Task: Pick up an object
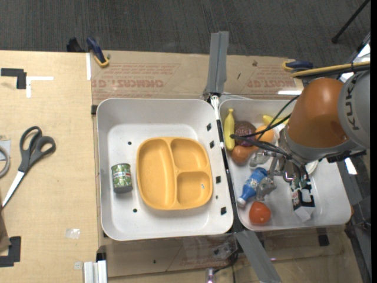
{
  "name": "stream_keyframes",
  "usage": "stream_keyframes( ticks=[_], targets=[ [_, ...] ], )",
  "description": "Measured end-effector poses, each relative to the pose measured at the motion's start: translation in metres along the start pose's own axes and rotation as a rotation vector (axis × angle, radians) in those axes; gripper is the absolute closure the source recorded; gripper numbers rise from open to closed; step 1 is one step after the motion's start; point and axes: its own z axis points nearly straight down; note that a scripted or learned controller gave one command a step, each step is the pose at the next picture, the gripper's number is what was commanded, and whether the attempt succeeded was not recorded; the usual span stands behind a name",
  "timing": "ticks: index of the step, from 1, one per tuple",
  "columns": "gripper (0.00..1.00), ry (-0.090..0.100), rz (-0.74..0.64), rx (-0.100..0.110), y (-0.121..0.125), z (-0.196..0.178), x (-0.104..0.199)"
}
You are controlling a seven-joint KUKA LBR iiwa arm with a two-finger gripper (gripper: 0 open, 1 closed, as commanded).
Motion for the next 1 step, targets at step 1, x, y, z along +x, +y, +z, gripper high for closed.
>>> stream_keyframes(
  ticks=[1],
  targets=[
    [0.00, -0.003, 0.160, 0.001, -0.0022, -0.0009, -0.0915]
  ],
)
